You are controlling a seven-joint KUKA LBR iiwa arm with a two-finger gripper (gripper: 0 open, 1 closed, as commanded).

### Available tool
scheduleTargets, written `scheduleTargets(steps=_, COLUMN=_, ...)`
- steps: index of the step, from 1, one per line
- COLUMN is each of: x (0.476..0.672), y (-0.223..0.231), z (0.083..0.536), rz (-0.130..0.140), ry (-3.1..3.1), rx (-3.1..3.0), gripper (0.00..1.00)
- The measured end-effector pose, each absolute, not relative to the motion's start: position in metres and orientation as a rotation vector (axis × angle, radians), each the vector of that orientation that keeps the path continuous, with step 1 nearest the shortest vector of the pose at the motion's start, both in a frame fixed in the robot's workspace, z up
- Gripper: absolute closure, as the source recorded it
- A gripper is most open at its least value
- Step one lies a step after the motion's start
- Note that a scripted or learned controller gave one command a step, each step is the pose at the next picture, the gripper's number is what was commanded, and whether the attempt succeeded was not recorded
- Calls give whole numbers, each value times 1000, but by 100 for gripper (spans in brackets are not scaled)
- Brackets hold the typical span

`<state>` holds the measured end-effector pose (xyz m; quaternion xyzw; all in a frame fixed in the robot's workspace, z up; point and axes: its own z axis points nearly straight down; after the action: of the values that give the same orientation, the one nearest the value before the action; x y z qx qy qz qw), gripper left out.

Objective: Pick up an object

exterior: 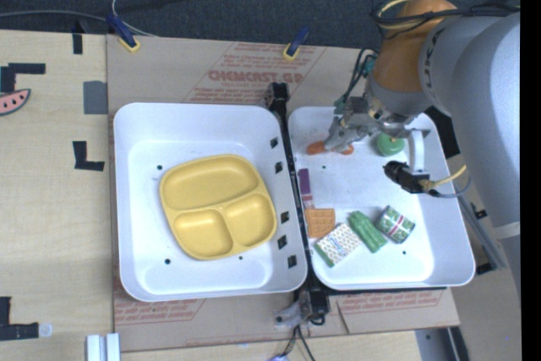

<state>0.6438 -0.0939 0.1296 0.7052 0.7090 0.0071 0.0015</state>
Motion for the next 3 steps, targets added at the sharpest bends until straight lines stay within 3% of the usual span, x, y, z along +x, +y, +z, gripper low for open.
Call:
scheduleTargets(steps=1, x=644, y=-94, z=129, rz=22, ry=2225, rx=2213, gripper=0)
scheduleTargets(steps=2, x=666, y=-96, z=93, rz=14, ry=2211, rx=2206, gripper=0)
scheduleTargets(steps=3, x=662, y=-94, z=99, rz=-7, ry=2229, rx=2224, gripper=100)
